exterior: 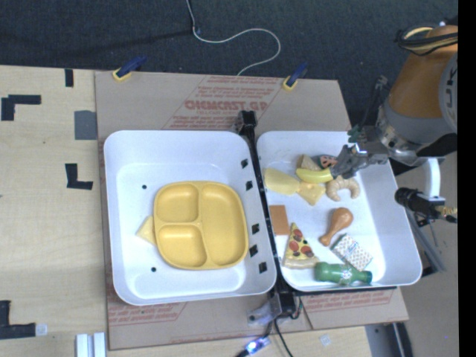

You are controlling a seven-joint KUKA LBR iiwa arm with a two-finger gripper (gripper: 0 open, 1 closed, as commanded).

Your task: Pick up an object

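Banana is the toy I would go for, because it lies right beside my hand, just to its left in the camera view, at the top of the right bin. Its long side runs left to right, so it points toward the hand. I cannot tell if the hand is wide or narrow from here; it is small and dark, and I see nothing held in it. It sits low over the top of the right bin, with the grey and orange arm behind it. Just under the hand is a pale curled toy, maybe a shrimp. Next to the banana lies a pale yellow pear shape. Lower down I see a chicken leg, a brown block, a pizza slice, a checked packet and a green bottle lying flat near the bottom edge. The left bin holds a yellow plate with three parts, and nothing on it. Both bins rest on the surface.
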